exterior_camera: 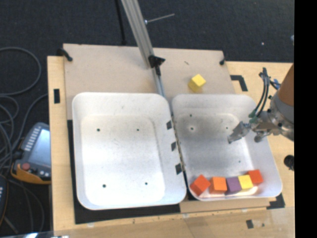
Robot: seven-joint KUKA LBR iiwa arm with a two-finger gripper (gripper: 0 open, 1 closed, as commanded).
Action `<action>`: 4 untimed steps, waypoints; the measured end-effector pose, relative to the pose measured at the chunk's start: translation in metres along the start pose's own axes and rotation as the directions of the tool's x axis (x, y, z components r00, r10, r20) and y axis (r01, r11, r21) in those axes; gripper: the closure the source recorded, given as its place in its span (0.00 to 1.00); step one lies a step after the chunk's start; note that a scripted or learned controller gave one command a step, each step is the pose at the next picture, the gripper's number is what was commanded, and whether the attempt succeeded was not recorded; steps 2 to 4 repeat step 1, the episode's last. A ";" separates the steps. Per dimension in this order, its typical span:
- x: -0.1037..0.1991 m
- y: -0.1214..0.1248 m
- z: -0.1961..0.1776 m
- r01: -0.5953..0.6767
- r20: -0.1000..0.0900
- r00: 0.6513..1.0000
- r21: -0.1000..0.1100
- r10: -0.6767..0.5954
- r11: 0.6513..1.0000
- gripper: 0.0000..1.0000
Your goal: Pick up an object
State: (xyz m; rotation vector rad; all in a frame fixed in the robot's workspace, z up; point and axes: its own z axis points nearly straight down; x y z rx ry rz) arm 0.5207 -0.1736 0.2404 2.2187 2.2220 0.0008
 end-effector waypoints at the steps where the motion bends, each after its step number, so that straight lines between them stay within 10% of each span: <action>1: 0.186 0.031 -0.103 0.010 -0.003 1.000 -0.005 -0.010 1.000 0.00; 4: 0.186 0.031 -0.103 0.010 -0.003 1.000 -0.005 -0.010 1.000 0.00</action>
